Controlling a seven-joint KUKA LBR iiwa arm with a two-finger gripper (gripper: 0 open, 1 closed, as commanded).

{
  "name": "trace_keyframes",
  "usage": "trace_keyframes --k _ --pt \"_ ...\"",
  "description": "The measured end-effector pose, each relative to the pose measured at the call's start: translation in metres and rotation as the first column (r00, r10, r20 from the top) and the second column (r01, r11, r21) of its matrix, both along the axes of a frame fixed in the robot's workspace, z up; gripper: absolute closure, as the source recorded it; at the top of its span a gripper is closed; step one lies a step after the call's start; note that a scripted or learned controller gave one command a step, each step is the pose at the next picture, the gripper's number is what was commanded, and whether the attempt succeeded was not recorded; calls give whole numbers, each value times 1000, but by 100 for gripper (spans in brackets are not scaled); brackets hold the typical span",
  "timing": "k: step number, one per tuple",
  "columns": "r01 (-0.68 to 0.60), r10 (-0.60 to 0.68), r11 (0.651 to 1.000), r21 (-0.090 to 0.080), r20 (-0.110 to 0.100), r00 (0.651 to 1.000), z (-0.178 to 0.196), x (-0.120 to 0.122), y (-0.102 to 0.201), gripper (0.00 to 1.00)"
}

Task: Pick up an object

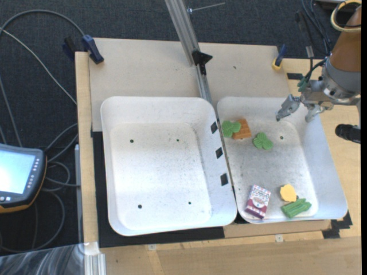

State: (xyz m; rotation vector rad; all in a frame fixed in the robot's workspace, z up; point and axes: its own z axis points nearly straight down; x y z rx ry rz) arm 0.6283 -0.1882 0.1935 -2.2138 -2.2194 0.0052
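I can't read the print on the small carton by the right bin's front edge. My gripper hovers spread and empty over the far right corner.

From my station I log the left bin as open floor from wall to wall, reachable from above anywhere left of centre. The right bin carries obstacles: a green piece touching an orange block at its upper left, a second green piece just beside them toward the middle, and along the bottom edge a small pink packet, a yellow piece and a green strip close together. Between those two groups I see bare floor across the bin's middle. The gripper hangs over the bin's upper right. A slanted metal rail crosses the upper centre above the seam between the bins.
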Motion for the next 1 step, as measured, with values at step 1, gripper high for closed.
trace_keyframes --k 1 --pt "1 -1 1000 0 1 1000 -43 0 3 0"
